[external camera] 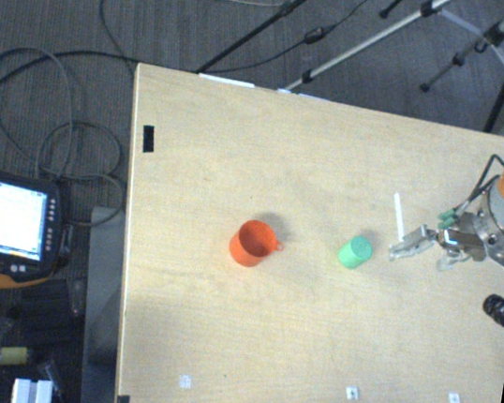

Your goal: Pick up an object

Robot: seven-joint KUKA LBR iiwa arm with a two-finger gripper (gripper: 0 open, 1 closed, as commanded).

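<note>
Just right of the frame's centre, a small green cylinder (355,252) lies on the bare tabletop (209,350), with the pincer (403,246) close beside it on the right, nothing between its fingers; whether they are spread or pressed together I cannot tell at this size. It looks like light, stiff plastic, probably smooth and prone to roll, so a grip across its middle seems safest. To its left, well apart, sits an orange cup (252,242), also light and rigid, best pinched at the rim wall.
</note>
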